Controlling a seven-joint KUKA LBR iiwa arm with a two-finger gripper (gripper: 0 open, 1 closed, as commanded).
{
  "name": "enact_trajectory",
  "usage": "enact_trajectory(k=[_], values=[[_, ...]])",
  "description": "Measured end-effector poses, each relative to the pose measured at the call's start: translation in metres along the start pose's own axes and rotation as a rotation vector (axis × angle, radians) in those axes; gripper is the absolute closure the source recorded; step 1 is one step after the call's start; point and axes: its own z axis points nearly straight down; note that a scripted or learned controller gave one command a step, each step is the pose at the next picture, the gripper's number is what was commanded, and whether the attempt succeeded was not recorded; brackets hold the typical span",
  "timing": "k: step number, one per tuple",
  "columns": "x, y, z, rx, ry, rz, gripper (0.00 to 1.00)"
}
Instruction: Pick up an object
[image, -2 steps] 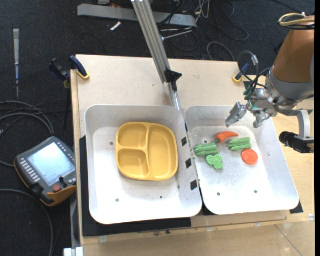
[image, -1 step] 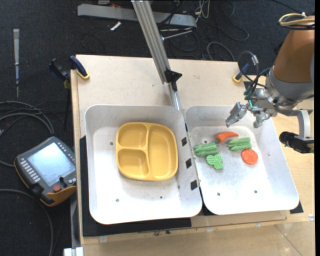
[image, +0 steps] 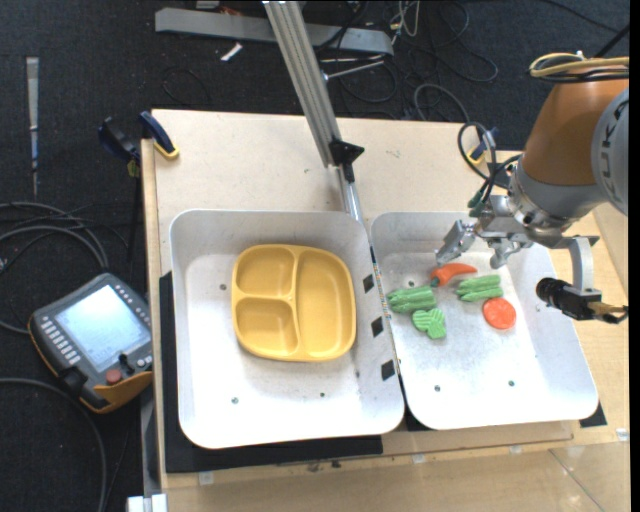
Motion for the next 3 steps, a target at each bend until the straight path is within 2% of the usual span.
enact_trajectory(k=[1,2,3], values=[[0.0,0.003,0.064,0.002,0.0,0.001,0.0],[0.0,0.005,0.112,-0.01,0.0,0.002,0.0],[0.0,0.004,0.103,-0.007,0.0,0.001,1.0]])
